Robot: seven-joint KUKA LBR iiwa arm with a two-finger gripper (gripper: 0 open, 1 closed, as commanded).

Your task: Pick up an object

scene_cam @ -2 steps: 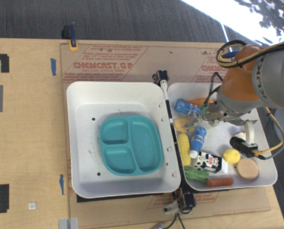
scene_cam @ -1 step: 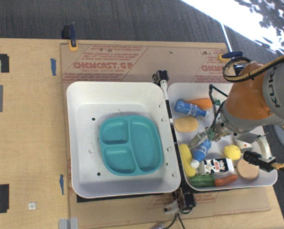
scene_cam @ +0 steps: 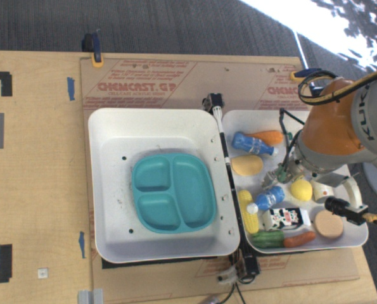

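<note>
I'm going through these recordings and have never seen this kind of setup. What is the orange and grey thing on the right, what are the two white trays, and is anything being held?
One camera looks down at a slant on a bench. The orange and grey thing is a robot arm reaching in from the right; its gripper hangs low over the right bin. That bin holds toy food: two blue bottles, a carrot, a lemon, corn and a small milk carton. The left bin holds a teal divided plate. I cannot tell whether the gripper holds anything.
</note>
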